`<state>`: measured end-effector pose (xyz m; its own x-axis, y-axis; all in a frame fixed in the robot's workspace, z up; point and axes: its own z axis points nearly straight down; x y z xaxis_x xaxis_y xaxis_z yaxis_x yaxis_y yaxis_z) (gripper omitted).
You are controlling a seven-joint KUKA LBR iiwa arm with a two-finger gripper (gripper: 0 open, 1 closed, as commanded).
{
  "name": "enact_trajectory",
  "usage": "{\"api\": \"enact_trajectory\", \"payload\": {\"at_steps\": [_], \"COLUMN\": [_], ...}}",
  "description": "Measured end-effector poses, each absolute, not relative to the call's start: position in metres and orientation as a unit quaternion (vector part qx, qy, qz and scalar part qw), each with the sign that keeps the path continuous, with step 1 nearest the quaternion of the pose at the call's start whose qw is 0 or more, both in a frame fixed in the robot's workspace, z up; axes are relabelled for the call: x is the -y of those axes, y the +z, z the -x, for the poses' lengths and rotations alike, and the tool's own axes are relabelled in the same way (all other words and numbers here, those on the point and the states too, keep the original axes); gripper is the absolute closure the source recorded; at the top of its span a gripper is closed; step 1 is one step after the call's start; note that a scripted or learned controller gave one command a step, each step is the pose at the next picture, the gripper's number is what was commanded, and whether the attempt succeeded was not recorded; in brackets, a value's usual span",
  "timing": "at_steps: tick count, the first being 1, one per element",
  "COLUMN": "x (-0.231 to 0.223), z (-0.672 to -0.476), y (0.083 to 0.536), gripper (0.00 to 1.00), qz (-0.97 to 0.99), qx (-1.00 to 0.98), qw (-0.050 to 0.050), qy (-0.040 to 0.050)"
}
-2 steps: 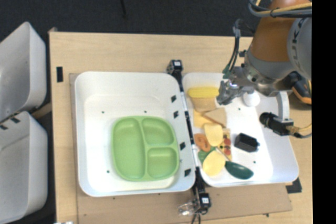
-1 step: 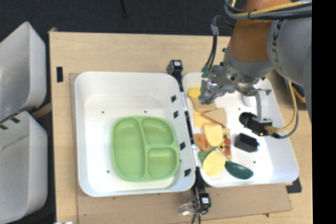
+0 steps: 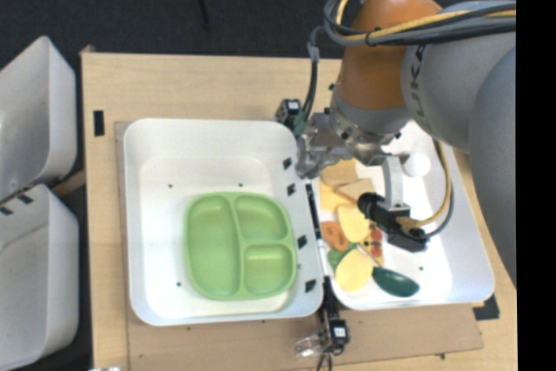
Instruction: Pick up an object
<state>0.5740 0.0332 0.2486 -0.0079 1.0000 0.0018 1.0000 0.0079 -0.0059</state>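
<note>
My gripper (image 3: pixel 310 157) hangs low over the left rim of the right bin (image 3: pixel 469 269), close to the divider between the two bins. Just right of it lies a tan block (image 3: pixel 347 172). Below that are a yellow piece (image 3: pixel 333 197), a yellow oval piece (image 3: pixel 354 224) and a small orange piece (image 3: pixel 333 233). Nearer the front rest another yellow piece (image 3: pixel 352 271) and a dark green object (image 3: pixel 395 281). A white ball (image 3: pixel 418 164) sits further right, partly behind the arm. I see nothing between the fingers.
The left bin (image 3: pixel 156 161) holds a green divided plate (image 3: pixel 239 245) toward its front right. The arm's orange band and grey body cover the back of the right bin. White seats stand off the bench at the left.
</note>
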Motion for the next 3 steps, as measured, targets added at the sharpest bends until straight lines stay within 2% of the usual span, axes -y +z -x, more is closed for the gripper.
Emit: {"api": "enact_trajectory", "payload": {"at_steps": [1,2,3], "x": [-0.051,-0.043,-0.054], "z": [-0.577,-0.565,-0.562], "y": [0.23,0.244,0.241], "gripper": [1.0,1.0,1.0], "qz": [0.706,0.707,0.706], "qx": [0.708,0.707,0.708], "qw": [0.003,0.003,0.003], "qy": [0.0029,0.0027,0.0027]}}
